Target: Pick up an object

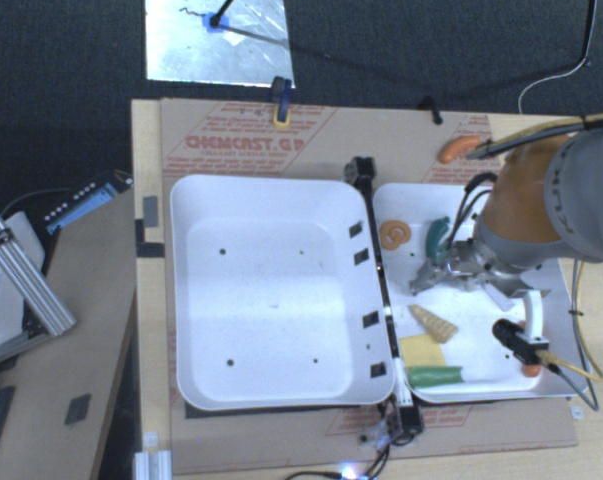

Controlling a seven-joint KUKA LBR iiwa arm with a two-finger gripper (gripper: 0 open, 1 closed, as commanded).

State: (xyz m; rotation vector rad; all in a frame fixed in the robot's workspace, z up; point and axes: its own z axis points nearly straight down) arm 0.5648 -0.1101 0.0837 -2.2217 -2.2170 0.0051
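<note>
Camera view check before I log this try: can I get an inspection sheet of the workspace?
Surface: brown board bearing left white bin and right white bin.
Job's things: in right bin, orange ring, teal curved piece, tan ridged cone, yellow block, green stick.
Clutter: orange sausage-shaped item on board.
Pincer: low over right bin; finger state unclear.
Cables: black cable over dark floor.
Surroundings: silvery sheet.

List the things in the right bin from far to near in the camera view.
Orange ring → teal piece → gripper → cone → yellow block → green piece.
</note>
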